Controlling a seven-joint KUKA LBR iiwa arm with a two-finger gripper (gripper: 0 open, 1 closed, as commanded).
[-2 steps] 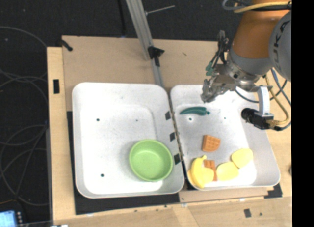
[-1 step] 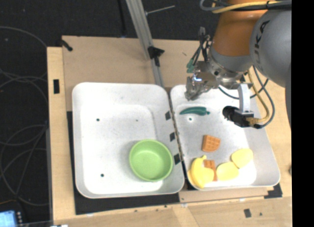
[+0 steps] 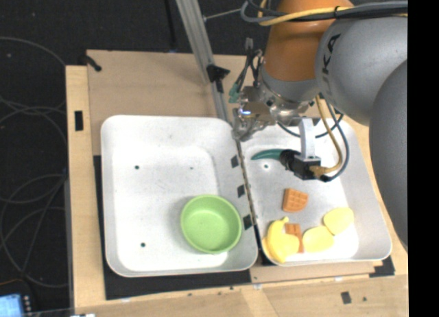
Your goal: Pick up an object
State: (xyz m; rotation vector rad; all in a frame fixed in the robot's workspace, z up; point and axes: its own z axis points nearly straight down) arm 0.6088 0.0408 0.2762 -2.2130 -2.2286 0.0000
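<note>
Over right bin (image 3: 374, 192) far end, hand (image 3: 248, 125) near teal obj (image 3: 266, 154); finger state unclear.

Grey arm (image 3: 370, 62) reaching from right, orange-banded wrist bent downward

Two shallow white bins sit side by side on the bench. In the left bin (image 3: 137, 171) a green bowl (image 3: 211, 223) stands upright near the front right corner. The right bin (image 3: 367, 230) holds a teal object (image 3: 266, 154) near its back left, an orange waffle-like piece (image 3: 295, 200) toward the middle, and yellow pieces (image 3: 309, 238) along the front edge. The gripper (image 3: 247, 125) hangs over the back end of the divide between the bins, touching none of the objects.
</note>
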